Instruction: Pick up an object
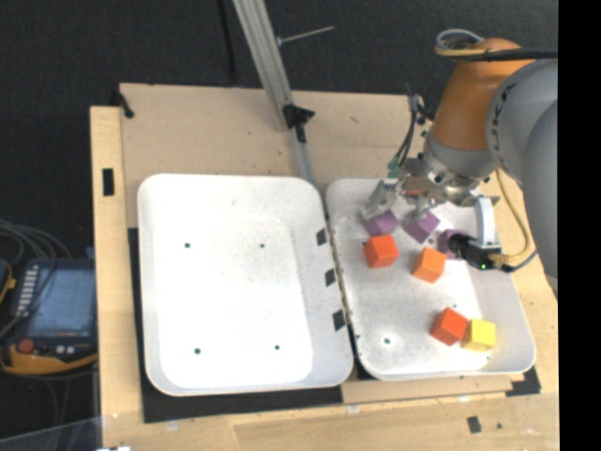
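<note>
Purple block point(381, 223), small, tilted cube

Even, fairly bright overhead light; the two shallow white plastic bins point(230, 280) nearly wash out. Shadows are short and soft. The picture is slightly soft and grainy, its dark surroundings underexposed.

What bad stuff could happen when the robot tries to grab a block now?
1. The gripper hangs over two purple blocks lying close together, so it might catch both or just shove them apart.
2. An orange block sits right beside the purple ones and could get bumped.
</note>
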You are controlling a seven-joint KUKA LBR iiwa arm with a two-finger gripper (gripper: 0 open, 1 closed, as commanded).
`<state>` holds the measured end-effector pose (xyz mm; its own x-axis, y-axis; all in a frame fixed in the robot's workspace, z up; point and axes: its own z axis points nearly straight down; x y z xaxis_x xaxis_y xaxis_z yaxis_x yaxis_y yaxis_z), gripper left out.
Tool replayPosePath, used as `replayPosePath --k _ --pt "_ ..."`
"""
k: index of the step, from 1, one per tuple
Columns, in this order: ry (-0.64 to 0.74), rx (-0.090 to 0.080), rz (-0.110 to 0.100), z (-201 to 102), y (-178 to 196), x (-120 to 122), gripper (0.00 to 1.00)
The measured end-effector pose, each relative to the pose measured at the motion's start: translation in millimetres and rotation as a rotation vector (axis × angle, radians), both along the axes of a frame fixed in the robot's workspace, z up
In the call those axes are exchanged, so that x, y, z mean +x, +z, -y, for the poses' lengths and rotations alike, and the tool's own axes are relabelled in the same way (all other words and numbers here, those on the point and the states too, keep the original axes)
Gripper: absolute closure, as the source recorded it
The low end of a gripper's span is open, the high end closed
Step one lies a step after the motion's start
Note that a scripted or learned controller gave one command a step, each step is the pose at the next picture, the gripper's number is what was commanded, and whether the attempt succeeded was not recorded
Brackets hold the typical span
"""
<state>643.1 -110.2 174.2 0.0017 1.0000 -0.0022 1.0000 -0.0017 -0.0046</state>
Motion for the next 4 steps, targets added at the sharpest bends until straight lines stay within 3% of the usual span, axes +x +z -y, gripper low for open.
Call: replayPosePath --k 2,3,4 --pt "-0.002 -0.001 0.003 -5 -78 -3 0.0" --pt "-0.007 0.001 0.007 -5 -65 -1 1.0" --pt "-0.001 0.001 0.01 0 -21 -4 1.0"
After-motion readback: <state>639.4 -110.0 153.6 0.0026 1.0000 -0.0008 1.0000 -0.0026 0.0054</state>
